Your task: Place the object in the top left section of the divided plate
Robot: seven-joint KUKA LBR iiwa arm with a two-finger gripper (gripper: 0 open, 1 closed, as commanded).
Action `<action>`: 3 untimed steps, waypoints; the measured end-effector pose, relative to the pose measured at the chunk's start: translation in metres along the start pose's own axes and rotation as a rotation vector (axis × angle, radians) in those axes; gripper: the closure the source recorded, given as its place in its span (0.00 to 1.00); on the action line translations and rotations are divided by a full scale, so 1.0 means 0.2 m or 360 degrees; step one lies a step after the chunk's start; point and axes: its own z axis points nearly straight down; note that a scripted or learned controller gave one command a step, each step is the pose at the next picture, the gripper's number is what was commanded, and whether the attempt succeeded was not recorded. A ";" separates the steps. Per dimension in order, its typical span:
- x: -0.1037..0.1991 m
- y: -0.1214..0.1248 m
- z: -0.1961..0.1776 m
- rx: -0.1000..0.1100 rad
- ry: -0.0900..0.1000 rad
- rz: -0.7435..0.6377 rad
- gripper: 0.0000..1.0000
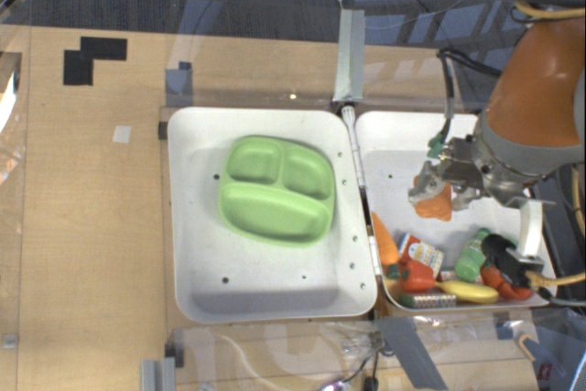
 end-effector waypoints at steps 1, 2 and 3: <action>0.26 -0.04 -0.13 0.0000 0.0000 0.0102 1.00; -0.07 0.09 -0.04 0.0002 -0.0002 0.0368 1.00; -0.03 0.49 -0.19 -0.0001 -0.0002 0.0218 1.00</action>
